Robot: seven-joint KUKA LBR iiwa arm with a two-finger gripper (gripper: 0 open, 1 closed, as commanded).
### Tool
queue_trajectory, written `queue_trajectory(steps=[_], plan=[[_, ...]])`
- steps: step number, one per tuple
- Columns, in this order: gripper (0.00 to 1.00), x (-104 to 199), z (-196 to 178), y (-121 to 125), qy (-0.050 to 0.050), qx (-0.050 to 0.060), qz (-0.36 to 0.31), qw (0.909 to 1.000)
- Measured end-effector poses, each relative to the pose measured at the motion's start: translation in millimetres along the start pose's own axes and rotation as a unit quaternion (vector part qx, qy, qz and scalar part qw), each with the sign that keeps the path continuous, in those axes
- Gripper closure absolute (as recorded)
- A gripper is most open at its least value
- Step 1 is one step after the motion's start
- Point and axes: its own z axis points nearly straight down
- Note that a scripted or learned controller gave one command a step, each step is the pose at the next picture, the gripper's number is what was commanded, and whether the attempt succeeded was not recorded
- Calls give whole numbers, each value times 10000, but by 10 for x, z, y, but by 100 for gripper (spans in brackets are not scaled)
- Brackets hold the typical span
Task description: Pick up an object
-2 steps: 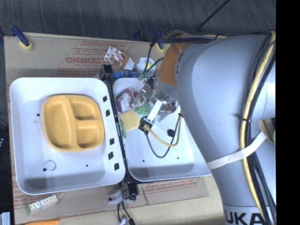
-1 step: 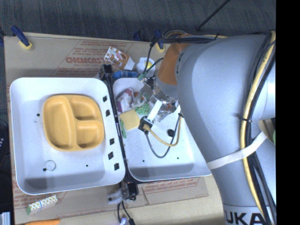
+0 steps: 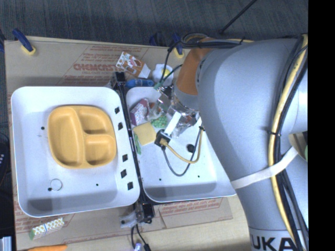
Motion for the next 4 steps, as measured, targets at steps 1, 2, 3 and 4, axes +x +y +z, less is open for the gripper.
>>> queue_trajectory(steps=[1, 2, 3, 4], plan=[[0, 220, -13, 184, -8, -19, -1125, 9937], [0, -142, -29, 127, 1, -4, 396, 9992], [0, -201, 2, -250, 2, -8, -319, 9995], [0, 103, -9, 183, 5, -22, -953, 9954]])
